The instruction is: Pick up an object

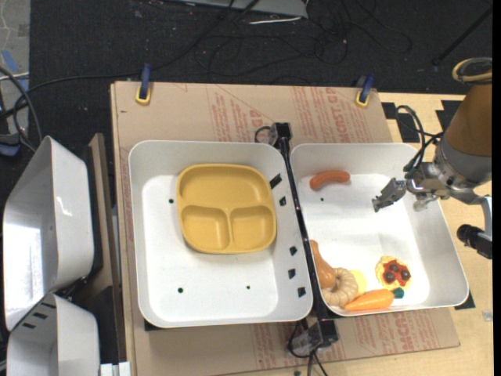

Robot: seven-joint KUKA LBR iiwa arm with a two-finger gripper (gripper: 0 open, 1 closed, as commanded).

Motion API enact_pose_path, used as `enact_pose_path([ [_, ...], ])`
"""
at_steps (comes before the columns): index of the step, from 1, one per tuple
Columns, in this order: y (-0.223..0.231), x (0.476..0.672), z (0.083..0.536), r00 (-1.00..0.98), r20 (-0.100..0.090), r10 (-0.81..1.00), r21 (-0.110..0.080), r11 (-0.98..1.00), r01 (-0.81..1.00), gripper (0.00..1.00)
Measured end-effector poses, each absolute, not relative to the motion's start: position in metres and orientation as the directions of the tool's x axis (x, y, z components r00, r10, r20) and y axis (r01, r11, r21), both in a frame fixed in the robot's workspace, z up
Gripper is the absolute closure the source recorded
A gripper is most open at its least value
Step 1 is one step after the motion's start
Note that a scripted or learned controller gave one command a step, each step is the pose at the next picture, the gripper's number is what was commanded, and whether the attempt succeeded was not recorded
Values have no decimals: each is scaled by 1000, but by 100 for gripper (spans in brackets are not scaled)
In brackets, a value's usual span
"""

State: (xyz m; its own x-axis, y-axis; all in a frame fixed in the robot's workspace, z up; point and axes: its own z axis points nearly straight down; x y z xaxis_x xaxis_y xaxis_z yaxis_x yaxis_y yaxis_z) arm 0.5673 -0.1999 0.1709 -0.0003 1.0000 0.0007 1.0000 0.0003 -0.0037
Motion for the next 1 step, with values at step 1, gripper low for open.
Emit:
enact_pose_path([
  [1, -204, 560, 110, 2, 1, 1000, -6, -2, 1000, 0],
])
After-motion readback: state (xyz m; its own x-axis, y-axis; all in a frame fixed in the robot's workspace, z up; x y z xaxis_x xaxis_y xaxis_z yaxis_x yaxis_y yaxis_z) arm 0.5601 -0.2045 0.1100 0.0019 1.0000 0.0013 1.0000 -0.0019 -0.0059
